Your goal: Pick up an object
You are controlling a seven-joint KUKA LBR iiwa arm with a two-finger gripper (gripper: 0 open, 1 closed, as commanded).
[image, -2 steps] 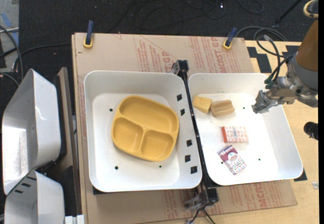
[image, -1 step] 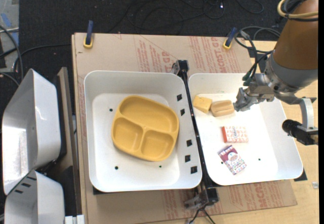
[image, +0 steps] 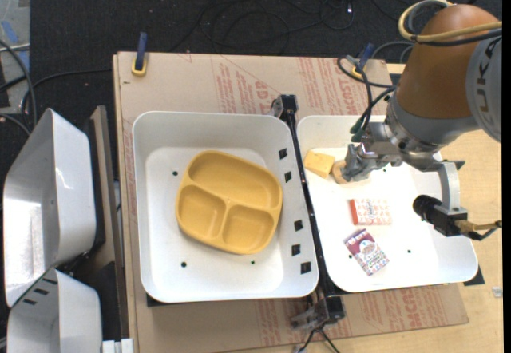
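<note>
In the right bin (image: 447, 267) lie a pale yellow block (image: 319, 163), a tan object (image: 345, 174) partly under the gripper, a red and white packet (image: 370, 212) and a small colourful packet (image: 366, 251). My gripper (image: 357, 161) hangs low over the bin's upper left part, right above the tan object and just right of the yellow block. The wrist hides the fingers.
The left bin (image: 152, 208) holds a yellow divided plate (image: 228, 201). A black divider (image: 303, 192) runs between the bins. Grey tubs (image: 44, 200) stand at the far left. A black fitting with a cable (image: 439, 216) hangs over the right bin's right side.
</note>
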